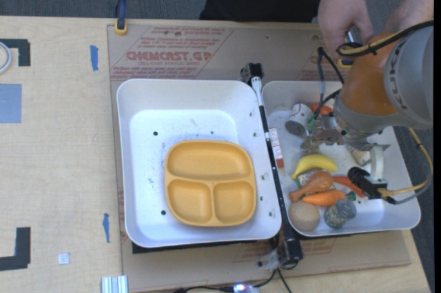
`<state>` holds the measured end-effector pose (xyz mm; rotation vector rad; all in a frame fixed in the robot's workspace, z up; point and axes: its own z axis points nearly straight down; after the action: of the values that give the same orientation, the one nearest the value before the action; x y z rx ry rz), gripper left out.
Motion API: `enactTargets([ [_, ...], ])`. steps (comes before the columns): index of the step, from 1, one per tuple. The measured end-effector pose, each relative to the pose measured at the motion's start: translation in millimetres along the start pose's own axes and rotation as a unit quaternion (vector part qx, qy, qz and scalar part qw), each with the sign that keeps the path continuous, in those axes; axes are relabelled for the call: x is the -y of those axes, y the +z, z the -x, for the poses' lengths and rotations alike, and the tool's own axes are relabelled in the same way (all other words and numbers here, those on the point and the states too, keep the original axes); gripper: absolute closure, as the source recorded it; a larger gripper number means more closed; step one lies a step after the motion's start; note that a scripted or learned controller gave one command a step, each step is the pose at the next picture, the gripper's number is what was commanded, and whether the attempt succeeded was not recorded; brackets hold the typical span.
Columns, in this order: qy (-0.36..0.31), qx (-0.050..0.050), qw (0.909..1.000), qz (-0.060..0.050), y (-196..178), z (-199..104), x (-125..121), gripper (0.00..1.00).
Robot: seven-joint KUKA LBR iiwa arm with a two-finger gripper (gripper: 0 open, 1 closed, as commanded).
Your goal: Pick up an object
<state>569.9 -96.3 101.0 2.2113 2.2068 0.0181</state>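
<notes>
Clearly, your biggest worry was the crowding in the right bin point(406, 216), so take that bin as the landmark. The arm point(386, 88) hung over its upper half, and the gripper point(324, 136) sat low near its middle, just above the banana point(315, 164). I could not tell how the fingers stood, since the wrist hid them, so you could not count anything as held.

The likely targets lay packed along the bin's lower half: the banana, below it the carrot point(324, 198), and at the bottom edge a potato point(304, 216) beside a grey can point(340, 214). Because they touched or nearly touched, a descent could have pinched two at once, or nudged one sideways and closed on nothing.

The tray point(210, 183) lay in the left bin point(138, 112), well apart, and posed no risk.

A hand point(344, 16) reached in just beyond the bin's far edge, close to the arm; a sudden lift could have struck it. The loose cable point(393, 196) by the bin's right side could also have snagged.
</notes>
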Motion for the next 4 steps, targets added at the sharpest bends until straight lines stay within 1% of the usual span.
enactTargets([
  [1, -0.001, -0.001, 1.0, -0.005, 3.3, -1.8, 3.2, 0.0],
  [2, -0.001, -0.002, 1.0, -0.007, 13.6, 3.4, 44.3, 0.0],
  [3, -0.002, -0.002, 1.0, -0.007, 12.8, -3.5, 85.7, 0.0],
  [4, 0.002, -0.001, 0.9998, -0.02, 15.5, -2.1, 91.4, 1.0],
])
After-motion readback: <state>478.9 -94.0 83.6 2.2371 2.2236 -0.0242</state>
